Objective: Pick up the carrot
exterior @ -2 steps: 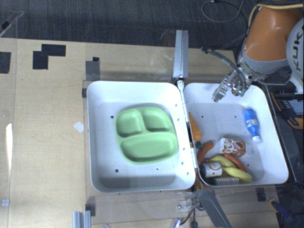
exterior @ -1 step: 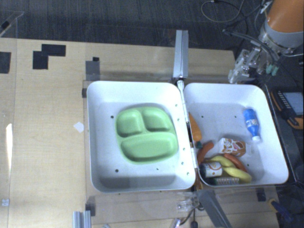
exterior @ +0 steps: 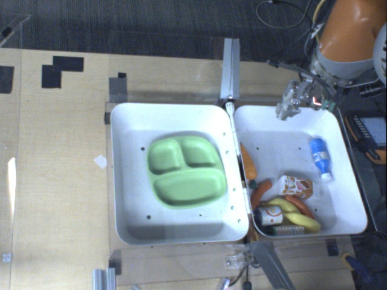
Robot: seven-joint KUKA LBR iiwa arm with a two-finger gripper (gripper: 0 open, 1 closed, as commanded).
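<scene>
Claw (exterior: 290,104) over the right bin's (exterior: 338,132) far rim, carrot (exterior: 247,164) untouched.
The carrot lies along that bin's left wall, well apart from the claw; whether the claw is apart or together I cannot tell. A green tray (exterior: 185,169) sits in the left bin (exterior: 124,162).

My arm (exterior: 354,26) has a rounded orange band, glossy, with a grey ring right under it at the wrist. Pale grey casing shows at the far right of that ring. The hand (exterior: 289,106) is small, silvery-grey metal, lots of little brackets and edges, too blurry for me to sort out single parts. I see a tiny red light spot beside it. Black cables loop behind the orange section, one yellowish cable along its top.
</scene>
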